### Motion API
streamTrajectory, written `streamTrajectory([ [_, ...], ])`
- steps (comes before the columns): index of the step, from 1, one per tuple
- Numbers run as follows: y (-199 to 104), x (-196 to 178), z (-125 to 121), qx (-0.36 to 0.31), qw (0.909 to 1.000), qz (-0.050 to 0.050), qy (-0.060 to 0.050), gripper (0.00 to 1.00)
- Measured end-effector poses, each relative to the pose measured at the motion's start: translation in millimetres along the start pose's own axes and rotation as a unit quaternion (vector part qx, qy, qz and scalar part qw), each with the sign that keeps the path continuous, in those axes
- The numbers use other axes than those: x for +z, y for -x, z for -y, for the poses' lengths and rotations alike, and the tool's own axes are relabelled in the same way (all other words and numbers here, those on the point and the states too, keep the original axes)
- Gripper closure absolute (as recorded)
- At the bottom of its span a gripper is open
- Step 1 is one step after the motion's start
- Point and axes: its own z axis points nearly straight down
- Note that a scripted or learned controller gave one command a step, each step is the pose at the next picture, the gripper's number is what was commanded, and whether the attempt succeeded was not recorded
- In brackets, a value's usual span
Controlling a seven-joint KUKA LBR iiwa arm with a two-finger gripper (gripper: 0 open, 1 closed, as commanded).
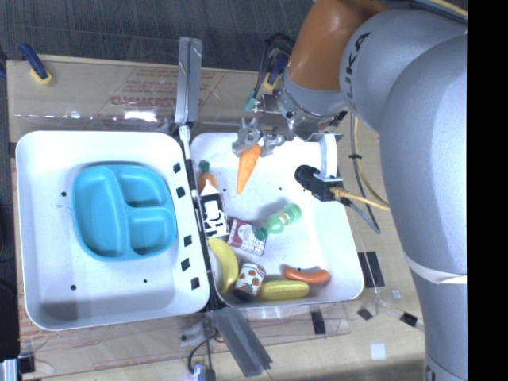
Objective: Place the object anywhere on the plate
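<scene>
The hand [252, 139] hangs over the far side of the right bin [341, 236] with the carrot [248, 167] pinched by its thick end between the nearly closed fingers, its long axis pointing down toward the bin floor. The blue plate [125, 210] lies in the left bin [40, 236], well apart across the divider, so the carry must go leftward and slightly nearer the camera.

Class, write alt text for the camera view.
The claw holds an orange carrot by its top, above the right bin of toy food. In the left bin lies a blue divided plate.
</scene>
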Motion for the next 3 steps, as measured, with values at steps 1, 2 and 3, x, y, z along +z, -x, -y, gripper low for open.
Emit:
streamTrajectory([
  [1,-51.2,52.1,1.5,0.021,0.9998,0.0,-0.001,1.0],
  [2,-133.9,58.0,21.9,0.069,0.9976,0.0,-0.002,1.0],
  [3,-133.6,57.9,21.8,0.07,0.9976,0.0,-0.002,0.0],
])
